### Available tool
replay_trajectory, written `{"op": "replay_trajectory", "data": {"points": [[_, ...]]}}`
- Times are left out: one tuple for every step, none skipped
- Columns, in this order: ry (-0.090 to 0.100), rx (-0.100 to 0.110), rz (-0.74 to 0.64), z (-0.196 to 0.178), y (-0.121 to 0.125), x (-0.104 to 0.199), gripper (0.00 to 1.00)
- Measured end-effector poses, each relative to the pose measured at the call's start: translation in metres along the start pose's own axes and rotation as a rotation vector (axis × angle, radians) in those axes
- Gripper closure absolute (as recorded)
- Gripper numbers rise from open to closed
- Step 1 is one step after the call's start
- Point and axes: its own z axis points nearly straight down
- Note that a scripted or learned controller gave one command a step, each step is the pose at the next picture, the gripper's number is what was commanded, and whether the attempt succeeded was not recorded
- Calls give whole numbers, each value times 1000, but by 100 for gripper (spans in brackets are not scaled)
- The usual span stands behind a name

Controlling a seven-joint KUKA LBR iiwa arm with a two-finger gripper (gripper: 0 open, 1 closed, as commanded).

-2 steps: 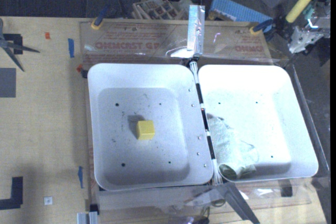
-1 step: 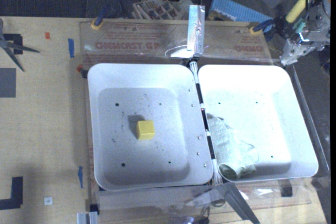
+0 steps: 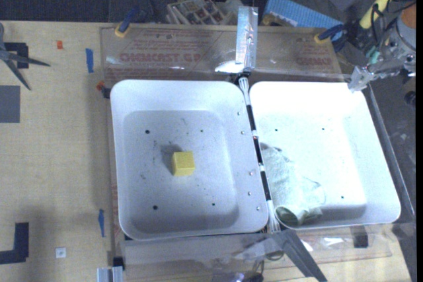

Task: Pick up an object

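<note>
1. A small yellow cube-shaped block [image 3: 184, 163] lies on the floor of the left shallow white plastic bin [image 3: 129, 142], a little left of the floor's middle and apart from every wall.
2. The block rests alone, with faint dark specks and scuffs scattered over the bin floor around it.
3. The right shallow white plastic bin [image 3: 370, 162] stands just beside the left one; the two meet along a thin divider running from the back edge to the front edge.
4. A crumpled pale cloth [image 3: 291, 181] lies in the right bin along its left wall, running towards the front corner.
5. At the front end of that cloth there is a rolled, greenish end [image 3: 295, 213], resting near the bin's front left corner.
6. The grey robot arm's end effector [image 3: 365, 74] sits at the upper right, above the back right corner of the right bin, well away from the yellow block.
7. Whether its two parts are apart or together cannot be told at this distance and angle; nothing can be made out between them.
8. Both bins sit on a light wooden tabletop [image 3: 53, 162], with blue tape marks on the bare wood to the left.
9. A clear plastic sheet [image 3: 165, 49] with reddish lettering lies behind the bins.
</note>
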Motion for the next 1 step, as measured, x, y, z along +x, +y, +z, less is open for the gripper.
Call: {"op": "replay_trajectory", "data": {"points": [[-5, -6, -177, -61, 14, 22, 100]]}}
